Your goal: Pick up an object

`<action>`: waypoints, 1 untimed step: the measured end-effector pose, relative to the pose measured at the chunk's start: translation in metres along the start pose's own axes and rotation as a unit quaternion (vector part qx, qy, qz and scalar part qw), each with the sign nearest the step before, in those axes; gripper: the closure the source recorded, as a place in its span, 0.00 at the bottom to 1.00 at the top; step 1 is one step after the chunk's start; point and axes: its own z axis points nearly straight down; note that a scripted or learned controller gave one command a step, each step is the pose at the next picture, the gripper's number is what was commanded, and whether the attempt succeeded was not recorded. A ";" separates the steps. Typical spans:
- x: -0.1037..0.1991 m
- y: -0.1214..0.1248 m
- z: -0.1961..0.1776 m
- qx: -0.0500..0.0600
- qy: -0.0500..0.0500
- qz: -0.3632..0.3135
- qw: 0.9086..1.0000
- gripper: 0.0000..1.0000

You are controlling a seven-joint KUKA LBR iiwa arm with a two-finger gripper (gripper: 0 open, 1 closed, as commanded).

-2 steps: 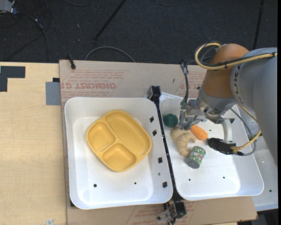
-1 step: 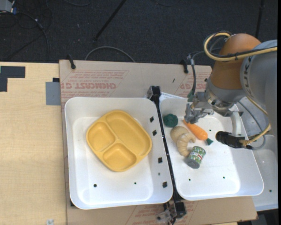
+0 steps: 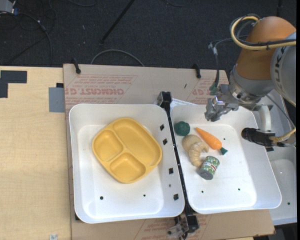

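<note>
Hovering over the right bin's (image 3: 250,194) far edge, the gripper (image 3: 213,113) grips no object. Its tips are too small to make out. The carrot (image 3: 209,138) lies just below it, beside the ginger root (image 3: 194,149), green ball (image 3: 182,128) and small can (image 3: 209,167).

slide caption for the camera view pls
KUKA arm's hand above the right bin near carrot, green ball, ginger and can; yellow tray left.

Both white bins (image 3: 90,204) look like smooth, slightly glossy plastic, same as the yellow divided plate (image 3: 126,149) and the shiny orange toy carrot (image 3: 209,138), sitting on matt brown printed cardboard (image 3: 120,84) over a pale wood-grain bench top (image 3: 25,159).
</note>
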 end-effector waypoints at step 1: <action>-0.008 -0.006 -0.047 0.001 0.000 0.001 1.000 1.00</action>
